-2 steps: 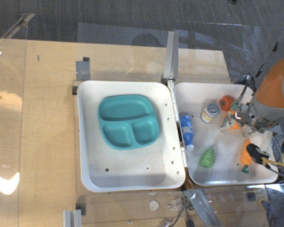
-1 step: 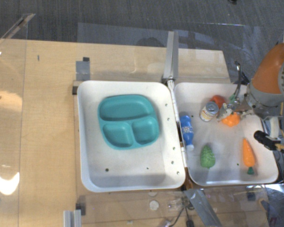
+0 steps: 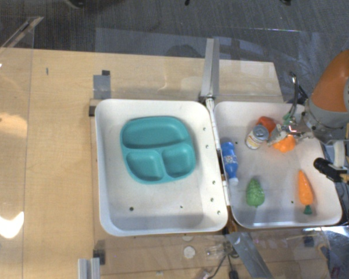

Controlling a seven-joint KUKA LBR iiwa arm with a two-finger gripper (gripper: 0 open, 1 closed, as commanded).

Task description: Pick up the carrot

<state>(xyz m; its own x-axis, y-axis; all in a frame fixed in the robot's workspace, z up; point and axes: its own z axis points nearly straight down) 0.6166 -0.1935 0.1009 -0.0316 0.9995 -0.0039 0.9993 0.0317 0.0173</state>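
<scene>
Lighting is bright and even from overhead. The two white bins (image 3: 163, 225) are close to washed out, with soft grey shadow along their near walls. White glare patches sit on the clear sheet over the bench (image 3: 6, 222) at the left edge. The picture is slightly soft and grainy, and the dark floor (image 3: 104, 4) at the top is dim.
</scene>
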